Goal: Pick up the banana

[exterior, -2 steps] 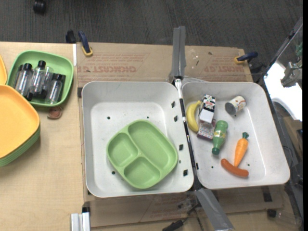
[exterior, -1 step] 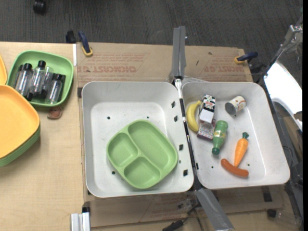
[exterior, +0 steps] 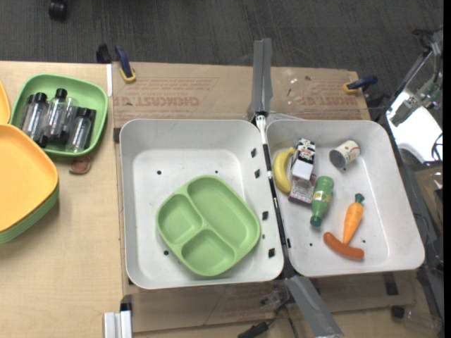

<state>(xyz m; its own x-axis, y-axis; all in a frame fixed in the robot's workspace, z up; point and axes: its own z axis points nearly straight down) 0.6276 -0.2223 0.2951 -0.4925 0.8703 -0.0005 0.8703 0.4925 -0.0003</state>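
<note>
While nothing is closing on the banana (exterior: pixel 282 169) yet, the pick is looking unstarted, and whether the tool is open or closed can't be told from this view.

Going L to R: a green tub (exterior: pixel 93 97) of small bottles and a stack of orange plates (exterior: pixel 21 182) are sitting on the counter (exterior: pixel 70 273), well apart from the action. The left bin (exterior: pixel 130 189) is holding a green divided tray (exterior: pixel 208 224). The banana is lying in the right bin (exterior: pixel 403 196), hard against its left wall, just beside the seam between the bins. Its long axis is running roughly top-to-bottom in view, w/ the curve bulging toward that wall. A small carton (exterior: pixel 304 162) is sitting just beside it on the right, poss. touching. A green bottle (exterior: pixel 321 199), cup (exterior: pixel 345 153), carrot (exterior: pixel 353 217) and sausage (exterior: pixel 343 246) are lying further right.

Grey-white hardware (exterior: pixel 416 115) is showing at the right edge, prob. part of the arm, parked outside the bin. Judging from that, the tool is going to be travelling left across the whole right bin, so the banana is lying on the far side from it. A grip across the short axis is looking best, w/ the wall and carton crowding both sides.
</note>
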